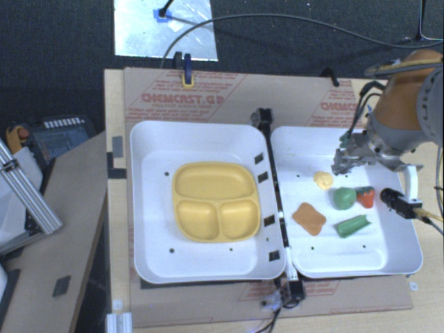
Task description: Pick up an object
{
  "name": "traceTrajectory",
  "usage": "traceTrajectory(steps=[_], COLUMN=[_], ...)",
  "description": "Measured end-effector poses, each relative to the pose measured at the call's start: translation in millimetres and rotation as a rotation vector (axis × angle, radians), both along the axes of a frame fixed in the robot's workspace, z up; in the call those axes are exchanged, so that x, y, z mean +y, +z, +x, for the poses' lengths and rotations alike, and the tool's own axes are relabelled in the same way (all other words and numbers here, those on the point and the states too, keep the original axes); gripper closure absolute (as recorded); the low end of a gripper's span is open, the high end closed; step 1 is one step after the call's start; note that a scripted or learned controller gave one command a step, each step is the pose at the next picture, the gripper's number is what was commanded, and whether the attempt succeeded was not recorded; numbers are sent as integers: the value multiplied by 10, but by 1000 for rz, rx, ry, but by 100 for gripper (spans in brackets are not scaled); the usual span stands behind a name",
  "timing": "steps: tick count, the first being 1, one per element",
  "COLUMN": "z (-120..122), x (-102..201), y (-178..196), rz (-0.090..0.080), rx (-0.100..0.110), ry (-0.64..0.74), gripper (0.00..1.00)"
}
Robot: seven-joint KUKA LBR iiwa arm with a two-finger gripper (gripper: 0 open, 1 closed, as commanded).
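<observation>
Pincer [341, 164], grip state untellable, above yellow piece [323, 180], right of frame: I judge it light, smooth; pinch its sides.

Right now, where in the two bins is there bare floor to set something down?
Free: right bin floor near its front wall, and its back-left corner. Left bin: only narrow margins around the yellow tray. Crowded: the hand over the yellow piece, green ball, orange piece.

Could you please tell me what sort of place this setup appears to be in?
Probably a robotics lab bench for pick-and-place trials: two shallow white plastic bins sit side by side, a grey arm's pincer hangs over small toy foods, and a yellow three-compartment plastic tray lies in the left bin.
</observation>
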State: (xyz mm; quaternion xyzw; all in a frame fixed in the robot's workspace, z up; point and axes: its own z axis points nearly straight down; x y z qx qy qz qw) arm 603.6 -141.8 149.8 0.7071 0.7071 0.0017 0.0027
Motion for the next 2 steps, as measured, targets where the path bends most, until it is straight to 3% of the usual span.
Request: traceTrajectory(steps=[2], z=[120], x=[-64], y=[925], rz=[0], rx=[0], ry=[4], gripper=[100])
